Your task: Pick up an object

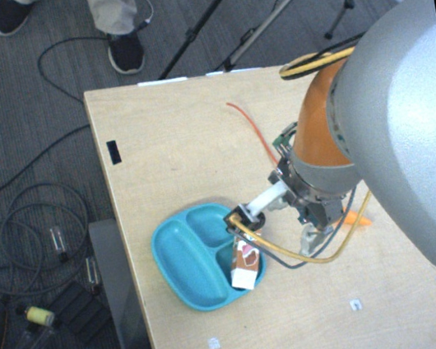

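Pale wood bench (161, 138) over dark carpet. Blue divided tray (178, 256) holds a small brown-white carton (246, 269) at its right edge. Gripper (314, 236) hovers just right of it; open/closed can't tell. Prob. approach step. Next: shift over carton, line up, descend.

Pale wooden bench top (160, 129) w/ blue plastic divided plate (184, 255) at lower left, thin red-orange wire (253, 126) nr centre, black tape mark (114, 152) by left edge.

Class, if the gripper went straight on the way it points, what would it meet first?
Probably bare tabletop just right of the blue divided plate, since the gripper points down; depth is unclear.
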Controlling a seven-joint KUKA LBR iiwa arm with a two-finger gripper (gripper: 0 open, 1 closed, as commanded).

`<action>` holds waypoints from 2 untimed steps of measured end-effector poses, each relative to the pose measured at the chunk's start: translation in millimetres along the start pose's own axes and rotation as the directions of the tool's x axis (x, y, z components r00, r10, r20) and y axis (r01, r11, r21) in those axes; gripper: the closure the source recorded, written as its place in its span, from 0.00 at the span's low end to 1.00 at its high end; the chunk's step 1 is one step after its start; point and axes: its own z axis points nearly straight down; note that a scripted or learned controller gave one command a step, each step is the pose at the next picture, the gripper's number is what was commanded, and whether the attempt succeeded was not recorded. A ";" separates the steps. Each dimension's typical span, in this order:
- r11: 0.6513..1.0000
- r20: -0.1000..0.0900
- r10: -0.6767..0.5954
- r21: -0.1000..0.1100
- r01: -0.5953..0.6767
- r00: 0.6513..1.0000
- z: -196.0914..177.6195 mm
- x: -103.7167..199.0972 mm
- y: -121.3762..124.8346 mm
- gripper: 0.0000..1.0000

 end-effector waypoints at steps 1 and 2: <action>1.000 0.005 -0.003 0.005 0.003 1.000 -7.3 -0.2 -2.0 1.00; 0.998 -0.003 0.056 -0.003 -0.056 0.998 -178.6 -21.5 39.2 1.00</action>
